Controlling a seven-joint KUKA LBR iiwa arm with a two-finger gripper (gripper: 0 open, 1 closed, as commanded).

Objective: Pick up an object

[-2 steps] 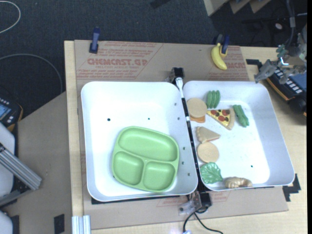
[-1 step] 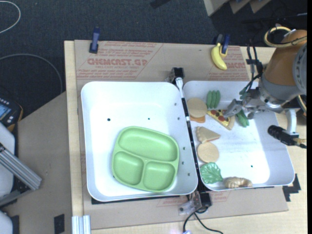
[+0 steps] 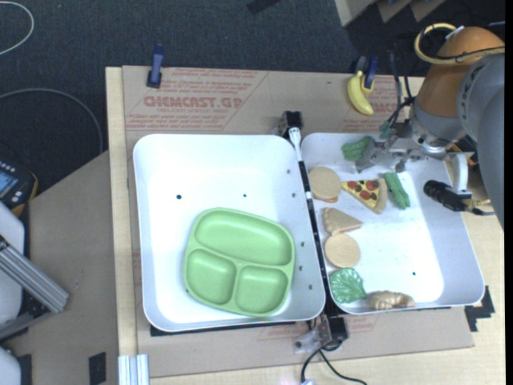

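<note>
Green leafy toy [image 3: 356, 147], lying in the right bin [image 3: 437, 255] near the far edge, just to the left of the gripper [image 3: 385, 157]. The gripper is lowered over the far part of this bin on the grey arm [image 3: 481, 111], which enters from the right; whether it is open or closed cannot be told, and nothing can be seen gripped in it. Just on the near side of the gripper lies a long green pod [image 3: 396, 190], with a pizza slice [image 3: 365, 191] touching or almost touching it on the left. Along the bin's left edge, from far to near: a round tan biscuit [image 3: 325, 183], a tan wedge [image 3: 341, 219], a second round biscuit [image 3: 343, 251] and a ridged green leaf [image 3: 347, 284] at the near left corner. A knobbly tan piece [image 3: 390, 299] rests against the near edge, just beside the leaf. The left bin [image 3: 160, 183] holds a pale green divided tray [image 3: 239, 261] in its near right part. A banana [image 3: 360, 96] lies on the bench [image 3: 200, 103], outside the bins, beyond the right bin's far edge.
</note>
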